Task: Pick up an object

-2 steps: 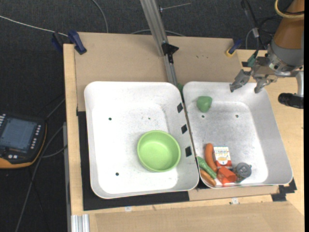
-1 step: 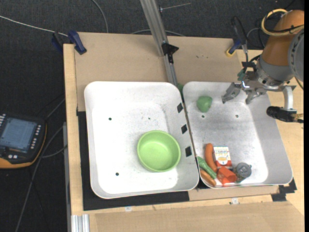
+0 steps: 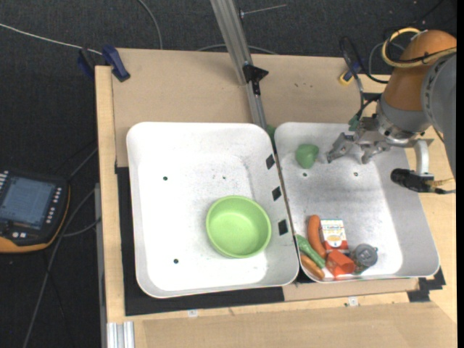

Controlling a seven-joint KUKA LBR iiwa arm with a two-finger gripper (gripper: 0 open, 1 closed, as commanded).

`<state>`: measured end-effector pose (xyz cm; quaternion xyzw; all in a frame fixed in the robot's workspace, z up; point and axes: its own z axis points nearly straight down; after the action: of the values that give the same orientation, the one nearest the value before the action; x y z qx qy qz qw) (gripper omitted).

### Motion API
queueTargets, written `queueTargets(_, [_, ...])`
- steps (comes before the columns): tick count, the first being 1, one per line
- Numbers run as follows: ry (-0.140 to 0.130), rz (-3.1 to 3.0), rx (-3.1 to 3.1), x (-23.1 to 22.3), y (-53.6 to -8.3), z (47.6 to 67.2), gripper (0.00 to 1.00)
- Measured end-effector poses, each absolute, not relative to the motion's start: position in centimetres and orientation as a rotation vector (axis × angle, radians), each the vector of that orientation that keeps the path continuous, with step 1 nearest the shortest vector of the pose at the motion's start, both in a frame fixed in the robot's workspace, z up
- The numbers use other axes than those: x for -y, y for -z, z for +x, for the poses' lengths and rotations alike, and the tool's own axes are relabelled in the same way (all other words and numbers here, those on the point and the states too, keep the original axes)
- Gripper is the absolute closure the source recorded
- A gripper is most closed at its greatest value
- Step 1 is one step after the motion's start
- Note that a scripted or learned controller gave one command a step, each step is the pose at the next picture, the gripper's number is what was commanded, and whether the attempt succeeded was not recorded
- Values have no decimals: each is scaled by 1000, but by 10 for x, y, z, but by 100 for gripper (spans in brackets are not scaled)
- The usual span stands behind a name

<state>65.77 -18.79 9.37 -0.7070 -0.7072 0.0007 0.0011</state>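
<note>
Toys crowd the right bin's near corner; green bowl left.

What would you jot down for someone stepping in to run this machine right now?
Gripper: jaws spread, nothing between them, over the back of the right bin.
Small green object: loose in that bin, just left of the gripper.
Carrot, small carton and other toys: piled at its front edge.
Green bowl: in the left bin.
Done: nothing lifted.
Left: grasp and raise one object.
</note>
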Motion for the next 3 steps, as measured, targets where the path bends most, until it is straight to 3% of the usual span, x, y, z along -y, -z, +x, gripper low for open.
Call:
queueTargets(1, [2, -2222, 2225, 188, -107, 659, 100])
queueTargets(3, [5, -2224, 2226, 189, -212, 666, 100])
